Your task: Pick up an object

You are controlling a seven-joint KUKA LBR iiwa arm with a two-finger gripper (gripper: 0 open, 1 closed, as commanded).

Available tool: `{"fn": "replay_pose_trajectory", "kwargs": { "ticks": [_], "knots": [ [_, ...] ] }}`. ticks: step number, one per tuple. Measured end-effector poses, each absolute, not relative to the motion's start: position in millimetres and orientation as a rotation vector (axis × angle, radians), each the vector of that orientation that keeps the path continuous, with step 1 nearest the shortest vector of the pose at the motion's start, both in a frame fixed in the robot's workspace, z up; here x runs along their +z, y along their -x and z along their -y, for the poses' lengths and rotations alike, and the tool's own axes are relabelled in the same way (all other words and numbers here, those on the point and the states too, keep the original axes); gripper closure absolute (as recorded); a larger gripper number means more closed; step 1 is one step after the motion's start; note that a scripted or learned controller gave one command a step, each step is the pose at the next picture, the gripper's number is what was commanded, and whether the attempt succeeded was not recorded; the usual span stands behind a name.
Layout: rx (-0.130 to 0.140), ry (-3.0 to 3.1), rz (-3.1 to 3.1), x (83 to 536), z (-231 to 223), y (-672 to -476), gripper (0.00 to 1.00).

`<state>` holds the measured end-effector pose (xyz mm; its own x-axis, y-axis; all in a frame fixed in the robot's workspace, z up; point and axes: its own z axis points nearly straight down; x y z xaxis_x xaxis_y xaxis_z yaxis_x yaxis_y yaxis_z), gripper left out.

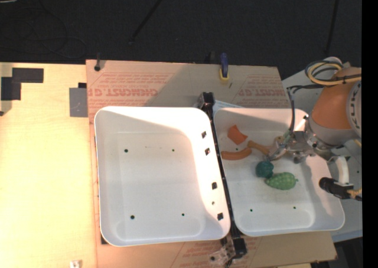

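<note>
arm [339, 110] cut off right, tool [282, 149] fingers indistinct

Bench [41, 160]: pale wood, seen at the left.
Cardboard sheet [153, 87]: laid flat on the bench, printed in red.
Two white bins [112, 225]: set side by side on the cardboard, touching.

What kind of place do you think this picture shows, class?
Probably a robot-testing lab: a grey-and-orange robot arm reaches over two white bins clamped on cardboard, with small toy-like objects inside and loose cables nearby.

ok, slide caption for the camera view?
Pincer low in right white bin above teal ball, green knobbly toy and orange pieces.
</note>
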<state>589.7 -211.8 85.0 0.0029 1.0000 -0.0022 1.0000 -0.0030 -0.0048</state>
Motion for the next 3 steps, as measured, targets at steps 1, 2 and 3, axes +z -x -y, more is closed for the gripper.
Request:
{"fn": "replay_pose_trajectory", "kwargs": {
  "ticks": [1, 2, 3],
  "knots": [
    [-0.004, 2.224, 2.227, 139, 214, -646.8, 0.0],
    [0.005, 2.219, 2.213, 145, 182, -570.5, 0.0],
    [-0.002, 2.22, 2.224, 199, 160, -569.7, 0.0]
  ]
}}
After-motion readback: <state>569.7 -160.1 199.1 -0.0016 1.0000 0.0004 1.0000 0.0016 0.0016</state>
